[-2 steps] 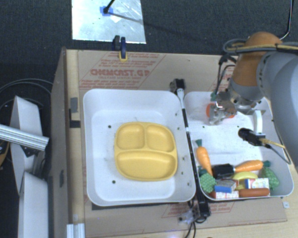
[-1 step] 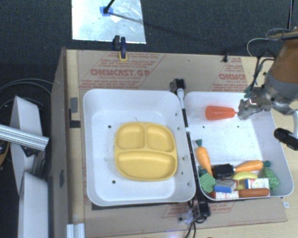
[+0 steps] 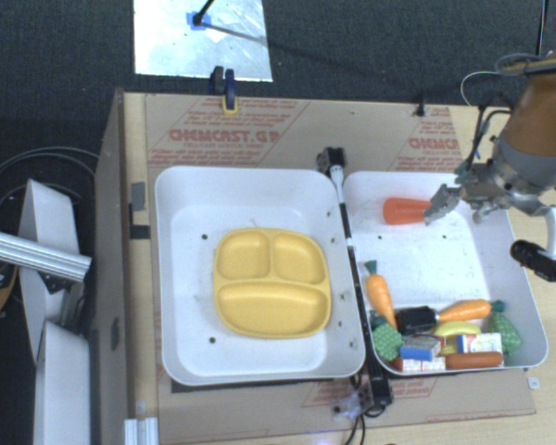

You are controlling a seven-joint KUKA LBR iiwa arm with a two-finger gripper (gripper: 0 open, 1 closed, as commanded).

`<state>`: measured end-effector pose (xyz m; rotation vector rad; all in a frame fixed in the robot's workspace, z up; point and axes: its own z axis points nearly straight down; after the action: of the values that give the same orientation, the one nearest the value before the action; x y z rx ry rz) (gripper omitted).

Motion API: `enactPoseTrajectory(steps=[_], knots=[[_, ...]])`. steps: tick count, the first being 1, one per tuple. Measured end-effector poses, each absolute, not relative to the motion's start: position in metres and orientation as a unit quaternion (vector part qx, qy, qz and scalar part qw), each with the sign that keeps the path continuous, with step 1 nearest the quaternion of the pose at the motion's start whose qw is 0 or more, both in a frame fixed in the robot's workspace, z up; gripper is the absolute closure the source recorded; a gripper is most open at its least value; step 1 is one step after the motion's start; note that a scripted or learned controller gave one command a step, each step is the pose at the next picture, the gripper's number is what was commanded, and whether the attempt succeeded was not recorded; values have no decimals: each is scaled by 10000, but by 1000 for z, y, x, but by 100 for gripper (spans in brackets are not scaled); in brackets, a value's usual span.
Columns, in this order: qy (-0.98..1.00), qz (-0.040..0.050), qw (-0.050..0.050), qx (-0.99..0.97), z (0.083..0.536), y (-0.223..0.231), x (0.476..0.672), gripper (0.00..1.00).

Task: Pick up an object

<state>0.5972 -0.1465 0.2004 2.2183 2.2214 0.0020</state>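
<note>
— We found the gripper (image 3: 452,199) over the right bin's (image 3: 528,290) far end, just beside an orange-red piece (image 3: 406,211); we could not tell its state.

— We feared it might graze that piece and shove it away.

- Lighting is bright and pretty even from above; the two white bins (image 3: 259,193) come out nearly blown, with little texture on their floors.
- The foil-like sheet (image 3: 202,26) at the top catches strong glare.
- Shadows are soft and short, mostly tucked under the yellow tray (image 3: 271,281).
- Overall slightly soft and grainy; small toys in the right bin smear together.
- The dark floor (image 3: 46,63) reads noisy.
</note>
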Motion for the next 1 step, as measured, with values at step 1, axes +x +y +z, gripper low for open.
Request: enactPoseTrajectory(steps=[1], knots=[[7082, 9, 7, 7060, 84, -92, 625, 0]])
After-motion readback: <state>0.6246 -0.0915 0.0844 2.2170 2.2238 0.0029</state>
